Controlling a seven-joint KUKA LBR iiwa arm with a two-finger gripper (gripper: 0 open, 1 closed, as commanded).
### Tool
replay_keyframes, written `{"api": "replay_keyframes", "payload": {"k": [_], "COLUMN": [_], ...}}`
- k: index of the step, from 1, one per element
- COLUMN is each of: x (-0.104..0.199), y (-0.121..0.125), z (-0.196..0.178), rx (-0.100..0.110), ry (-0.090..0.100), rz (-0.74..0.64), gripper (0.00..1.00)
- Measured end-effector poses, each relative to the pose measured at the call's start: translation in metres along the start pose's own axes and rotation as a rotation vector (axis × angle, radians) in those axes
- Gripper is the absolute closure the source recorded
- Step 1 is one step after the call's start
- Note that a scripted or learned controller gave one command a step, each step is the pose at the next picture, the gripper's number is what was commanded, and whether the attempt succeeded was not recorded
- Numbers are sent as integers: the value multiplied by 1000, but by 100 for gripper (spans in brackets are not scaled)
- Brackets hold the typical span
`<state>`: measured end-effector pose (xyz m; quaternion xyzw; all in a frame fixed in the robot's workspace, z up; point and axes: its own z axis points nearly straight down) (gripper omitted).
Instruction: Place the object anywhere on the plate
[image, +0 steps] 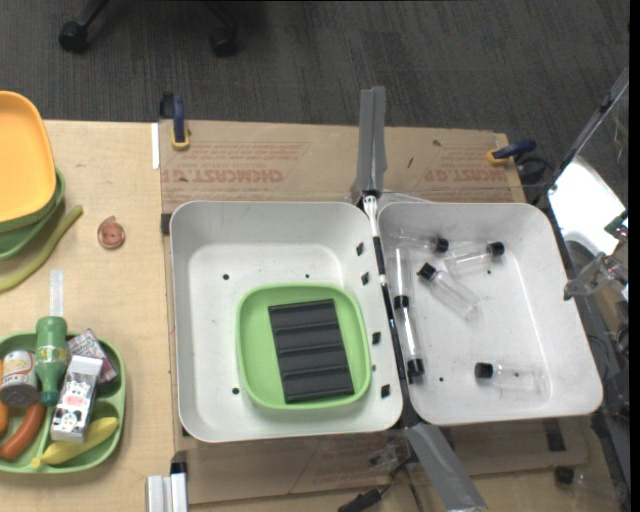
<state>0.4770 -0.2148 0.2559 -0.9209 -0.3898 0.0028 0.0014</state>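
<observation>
In the camera view, two white bins are seen side by side on the bench. The left bin (200, 300) holds a green plate (252, 340), on which a dark ridged block (310, 348) lies flat, roughly centred. In the right bin (560, 340), several clear vials with black caps (455, 275) are scattered, well apart from the plate, and another capped vial (505, 375) is found nearer the bin's front. If the block is taken as the object, the placing may be judged already done; if a vial is meant, the pick and the transfer are both left. The state of the gripper cannot be told from this view.
</observation>
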Motion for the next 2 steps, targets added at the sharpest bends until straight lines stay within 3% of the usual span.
{"api": "replay_keyframes", "payload": {"k": [2], "x": [2], "y": [-1], "z": [-5], "rx": [-2], "ry": [1], "rz": [161], "gripper": [0]}}
